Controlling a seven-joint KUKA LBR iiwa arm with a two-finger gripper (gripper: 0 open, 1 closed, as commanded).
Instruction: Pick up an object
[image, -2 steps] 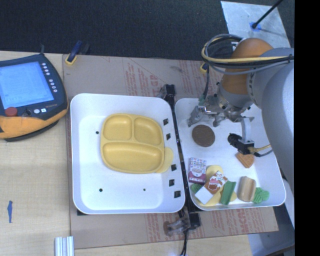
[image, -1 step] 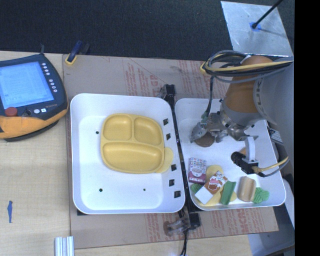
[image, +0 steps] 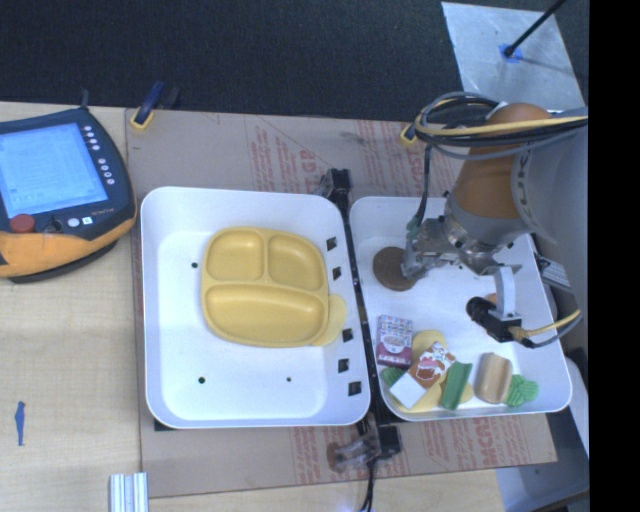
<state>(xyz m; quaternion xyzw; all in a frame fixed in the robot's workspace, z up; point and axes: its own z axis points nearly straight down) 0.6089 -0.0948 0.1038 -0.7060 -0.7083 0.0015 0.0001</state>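
The gripper (image: 418, 262) hangs low over the far left part of the right bin (image: 545, 400), right at a brown round disc (image: 392, 269) that lies flat on the bin floor. Its tips are lost against the wrist hardware from here, so I cannot tell whether it is open, closed, or has anything in it.

Both bins are shallow and white, sitting side by side on a sheet of brown cardboard (image: 250, 145) laid over a pale wooden bench (image: 60, 390). Black clips run down the seam between them. Beyond the bench the floor is dark. A teach pendant (image: 55, 190) with a lit screen and orange casing rests at the bench's far left.

The left bin (image: 170, 390) holds a yellow divided plate (image: 266, 285), three compartments, lying flat near the middle.

The other items crowd the near edge of the right bin: a small red-and-white packet (image: 394, 338), a yellow banana-like piece (image: 425, 375) with a white card and a red-printed wrapper lying on it, a green stick (image: 457, 384), a tan bread roll (image: 493, 376) and a bit of green leaf (image: 521, 392).

The arm (image: 500, 180) comes in from the right, grey with its orange band, bent down over the bin with cables looped above.
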